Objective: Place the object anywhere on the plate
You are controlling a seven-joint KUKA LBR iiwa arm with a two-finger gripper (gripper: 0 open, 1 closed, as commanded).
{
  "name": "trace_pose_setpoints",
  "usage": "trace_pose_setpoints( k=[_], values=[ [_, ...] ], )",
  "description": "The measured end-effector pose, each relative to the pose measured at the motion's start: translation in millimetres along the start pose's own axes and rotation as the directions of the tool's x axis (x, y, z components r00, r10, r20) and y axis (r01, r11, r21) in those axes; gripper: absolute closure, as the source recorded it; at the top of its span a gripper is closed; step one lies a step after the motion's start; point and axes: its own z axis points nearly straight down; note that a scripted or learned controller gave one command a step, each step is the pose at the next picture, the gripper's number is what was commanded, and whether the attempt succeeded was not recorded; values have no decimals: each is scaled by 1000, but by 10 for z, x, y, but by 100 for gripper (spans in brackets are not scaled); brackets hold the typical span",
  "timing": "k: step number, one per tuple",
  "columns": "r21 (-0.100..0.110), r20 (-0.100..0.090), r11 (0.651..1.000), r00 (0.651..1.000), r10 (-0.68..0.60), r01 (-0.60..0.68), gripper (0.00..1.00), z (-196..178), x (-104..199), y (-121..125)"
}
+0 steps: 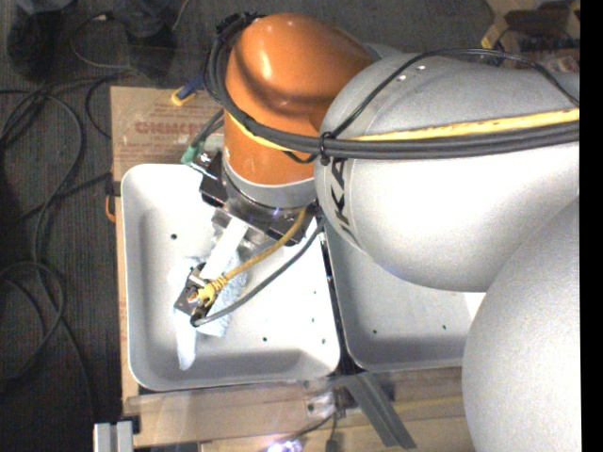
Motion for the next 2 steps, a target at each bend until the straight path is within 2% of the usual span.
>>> trace_pose_setpoints(
  k=[1,2],
  values=[
    [0,0,984,984,-177,177,100,-89,-369,248],
    [4,2,961,961,277,-277,100,551,-7,-6]
  ],
)
